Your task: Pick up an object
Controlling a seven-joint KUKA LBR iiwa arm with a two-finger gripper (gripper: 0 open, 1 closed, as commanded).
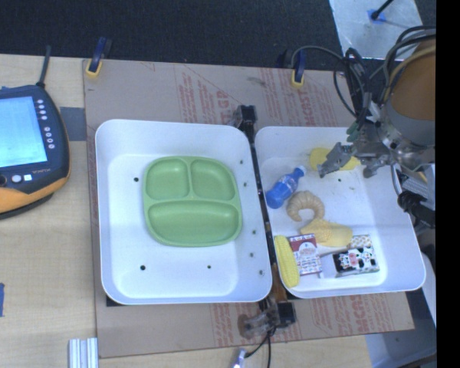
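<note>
My gripper (351, 165) hangs over the far part of the right bin (402, 244), its two dark fingers spread open. A yellow object (319, 157) lies just beneath and to its left, with a bit of yellow showing between the fingers; no grip on it can be seen. Nearer the front lie a blue bottle (282, 188), a tan croissant (305, 204), a yellow banana-like piece (327, 233), a corn cob (286, 261), a red-and-white carton (307, 254) and a cow-patterned box (356, 260).
The left bin (119, 228) holds a green divided plate (192, 200). A teach pendant (19, 144) rests on the bench at far left. Cables and the arm's orange band (414, 83) crowd the upper right. Clamps (247, 116) sit between the bins.
</note>
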